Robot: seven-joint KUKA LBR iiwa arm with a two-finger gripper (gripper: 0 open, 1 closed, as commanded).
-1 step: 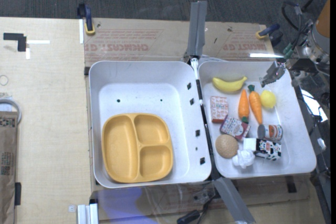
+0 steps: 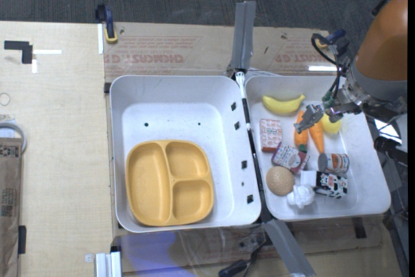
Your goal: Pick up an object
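Gripper: the gripper [image 2: 319, 115] sits low over the right bin [image 2: 376, 201], coming in from the right side under that orange-banded wrist. Honestly can't tell if it's clenched or released — it's a dark blur at this angle, and nothing is clearly caught in it.

Closest object: the carrot [image 2: 316, 137], pretty much right under the tool and touching distance from it by the look of things. A second orange piece [image 2: 301, 137] lies just to its left.

Key relation: the carrot runs from the tool tip down toward the near edge of the bin, so its long axis points roughly top-to-bottom in the view. My guess is a grab would want to close across that axis — side to side — not along it.

Neighbours: a banana [image 2: 283, 104] lies up and to the left, a small yellow thing [image 2: 332, 126] is just right of the tool, a red-and-white packet [image 2: 271, 133] further left.

Further out: a can [image 2: 338, 163], a cow-print carton [image 2: 332, 184], a brown round thing [image 2: 280, 180] and a crumpled white wad [image 2: 301, 195] crowd the near end.

Left bin: the left bin [image 2: 123, 113] holds a yellow divided plate [image 2: 170, 182], well apart from the arm.

Progress: nothing lifted yet as far as I can judge.
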